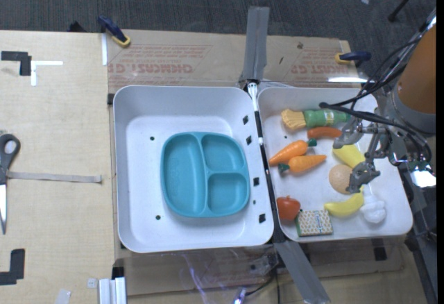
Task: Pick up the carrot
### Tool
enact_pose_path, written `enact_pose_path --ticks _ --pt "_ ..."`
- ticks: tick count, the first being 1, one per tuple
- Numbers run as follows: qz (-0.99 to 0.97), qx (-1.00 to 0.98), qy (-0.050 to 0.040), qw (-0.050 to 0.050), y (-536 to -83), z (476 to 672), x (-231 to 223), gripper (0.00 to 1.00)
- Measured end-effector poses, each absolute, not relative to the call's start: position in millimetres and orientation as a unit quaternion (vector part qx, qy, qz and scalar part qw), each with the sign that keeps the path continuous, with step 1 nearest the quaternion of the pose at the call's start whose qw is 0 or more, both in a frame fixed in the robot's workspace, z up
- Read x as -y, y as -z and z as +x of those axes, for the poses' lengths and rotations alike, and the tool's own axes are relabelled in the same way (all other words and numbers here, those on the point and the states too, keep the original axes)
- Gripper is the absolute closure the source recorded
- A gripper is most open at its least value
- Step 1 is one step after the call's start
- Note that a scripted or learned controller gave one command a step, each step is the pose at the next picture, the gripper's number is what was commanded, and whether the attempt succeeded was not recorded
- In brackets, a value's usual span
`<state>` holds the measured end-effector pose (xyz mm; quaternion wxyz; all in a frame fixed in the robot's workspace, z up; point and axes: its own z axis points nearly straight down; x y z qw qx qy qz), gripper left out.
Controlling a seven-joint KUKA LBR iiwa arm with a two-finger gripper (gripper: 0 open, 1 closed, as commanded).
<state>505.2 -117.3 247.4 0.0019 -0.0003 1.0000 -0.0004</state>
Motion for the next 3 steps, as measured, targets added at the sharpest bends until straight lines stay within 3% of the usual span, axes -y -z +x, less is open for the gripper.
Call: enact_pose_path --ticks 1,2,3 --pt "0.058 -0.998 0.0001 0.001 -126 549.8 99 0.00" --pt "0.171 -0.985 0.0002 0.002 -93 565.6 99 0.00" --pt "0.169 -0.986 0.0000 0.006 -106 568.7 98 1.00"
